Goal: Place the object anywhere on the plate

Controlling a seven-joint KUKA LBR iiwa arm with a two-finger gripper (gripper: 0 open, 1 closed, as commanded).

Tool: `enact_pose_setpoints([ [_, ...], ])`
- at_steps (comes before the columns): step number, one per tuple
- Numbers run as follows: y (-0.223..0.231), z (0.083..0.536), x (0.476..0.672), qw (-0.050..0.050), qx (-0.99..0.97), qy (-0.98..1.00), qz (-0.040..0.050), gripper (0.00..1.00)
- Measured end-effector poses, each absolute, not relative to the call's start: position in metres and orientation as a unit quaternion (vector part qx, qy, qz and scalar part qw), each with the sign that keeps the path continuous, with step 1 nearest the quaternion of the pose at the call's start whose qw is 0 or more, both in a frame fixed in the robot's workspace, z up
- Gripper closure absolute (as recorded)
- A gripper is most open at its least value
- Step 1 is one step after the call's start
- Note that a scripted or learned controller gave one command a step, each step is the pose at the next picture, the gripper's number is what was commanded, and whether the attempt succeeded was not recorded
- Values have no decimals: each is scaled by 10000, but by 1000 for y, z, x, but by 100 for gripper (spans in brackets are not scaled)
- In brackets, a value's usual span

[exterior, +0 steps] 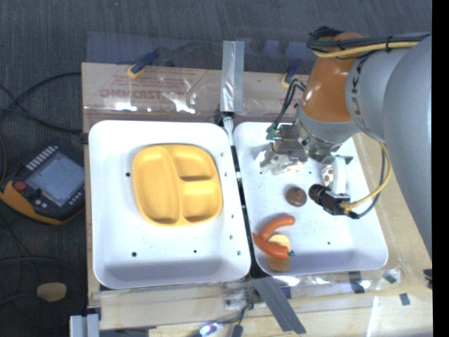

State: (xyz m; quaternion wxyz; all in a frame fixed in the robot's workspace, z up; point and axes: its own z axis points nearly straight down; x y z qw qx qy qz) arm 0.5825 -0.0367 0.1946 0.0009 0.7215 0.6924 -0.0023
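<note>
A yellow divided plate (175,183) lies in the left white bin (112,258). In the right bin (358,248) a small brown round object (296,196) sits near the middle. Toward the front lie a curved orange-red piece (275,224), a pale yellow piece (280,242) and an orange piece (275,253), all bunched together. My gripper (282,159) hangs low over the back left part of the right bin, up and left of the brown object. Nothing visible is held in it.
The grey arm with its orange band (330,93) covers the back right of the right bin. A black cable plug (330,201) hangs beside the brown object. A raised divider (237,188) separates the bins. A teach pendant (45,184) lies off the bench on the left.
</note>
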Motion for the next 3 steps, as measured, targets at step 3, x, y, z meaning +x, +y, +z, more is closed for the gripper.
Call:
enact_pose_setpoints([
  [3, 55, 183, 606, -6, 6129, 7902, -14, 100],
])
